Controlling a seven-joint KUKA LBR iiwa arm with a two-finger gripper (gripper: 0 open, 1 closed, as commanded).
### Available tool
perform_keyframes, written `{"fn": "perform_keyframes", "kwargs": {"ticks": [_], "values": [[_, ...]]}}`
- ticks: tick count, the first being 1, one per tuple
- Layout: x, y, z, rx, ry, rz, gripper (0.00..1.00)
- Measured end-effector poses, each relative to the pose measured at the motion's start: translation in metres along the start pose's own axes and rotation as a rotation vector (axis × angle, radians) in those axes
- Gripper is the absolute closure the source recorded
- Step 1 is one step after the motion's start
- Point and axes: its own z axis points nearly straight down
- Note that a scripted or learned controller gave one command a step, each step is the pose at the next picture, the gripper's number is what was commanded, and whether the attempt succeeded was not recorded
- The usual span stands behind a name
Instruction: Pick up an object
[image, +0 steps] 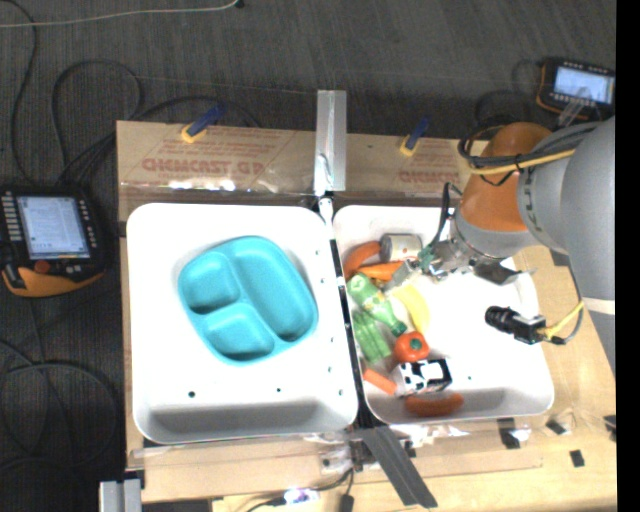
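Over right bin, gripper

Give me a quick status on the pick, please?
Gripper low over right bin, at the toy-food pile. Nothing seen held. Blue divided tray in left bin.

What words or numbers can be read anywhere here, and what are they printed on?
"CHEMCAST GP": red print, seen reversed, on the brown sheet behind the left bin.
Red print on the brown sheet behind the right bin: partly hidden by the arm, unreadable.
Left handheld screen: text too small to read.
Top right handheld screen: too blurred to read.
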Motion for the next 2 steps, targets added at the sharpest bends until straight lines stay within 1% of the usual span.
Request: {"fn": "perform_keyframes", "kwargs": {"ticks": [1,2], "values": [[0.000,0.002,-0.011,-0.004,0.000,0.001,1.00],[0.065,0.034,-0.115,0.008,0.006,-0.158,1.00]]}}
